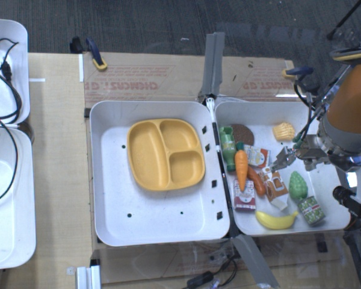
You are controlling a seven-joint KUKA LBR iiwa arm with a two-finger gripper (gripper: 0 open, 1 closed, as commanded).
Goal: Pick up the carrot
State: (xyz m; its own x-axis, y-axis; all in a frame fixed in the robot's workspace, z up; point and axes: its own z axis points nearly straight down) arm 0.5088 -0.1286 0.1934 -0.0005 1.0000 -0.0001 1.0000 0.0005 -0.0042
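Banana (276,220) sits at the right bin's (262,114) front, carrot (241,168) lies unpicked near the left wall, gripper (285,158) hovers beside it, released, so grasp pending.

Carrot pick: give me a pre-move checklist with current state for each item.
1. Carrot located: ok, in the right bin, near its left wall.
2. Carrot top exposed: ok, nothing lies over it.
3. Clearance around carrot: not ok, green bottle just left of it, red box under its tip, more packets crowd its right.
4. Pincer over carrot: not ok, it sits to the right of it, above the packets.
5. Pincer free of load: cannot tell.
6. Yellow tray out of the way: ok, it lies in the left bin.
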